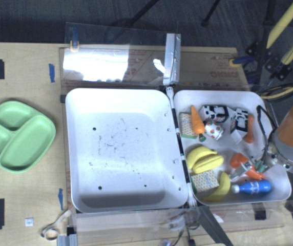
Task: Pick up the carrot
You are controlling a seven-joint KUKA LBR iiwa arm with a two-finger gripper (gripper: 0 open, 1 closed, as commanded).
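Observation:
An orange carrot point(197, 120) lies slanted in the right bin point(282, 188), near its left wall at the back. It rests between a waffle-patterned block point(186, 124) and a black-and-white toy point(214, 114). My gripper point(258, 166) reaches in from the right, low over the bin's front right part. It sits among small orange pieces point(238, 161) beside a blue bottle point(253, 188), well right of and in front of the carrot. Nothing is visibly held.
The right bin also holds yellow bananas point(205, 160), a second orange piece point(249, 128) at the back right and a white ball point(214, 131). The left bin point(121, 147) stands beside it. A green divided plate point(16, 136) sits at the far left of the bench.

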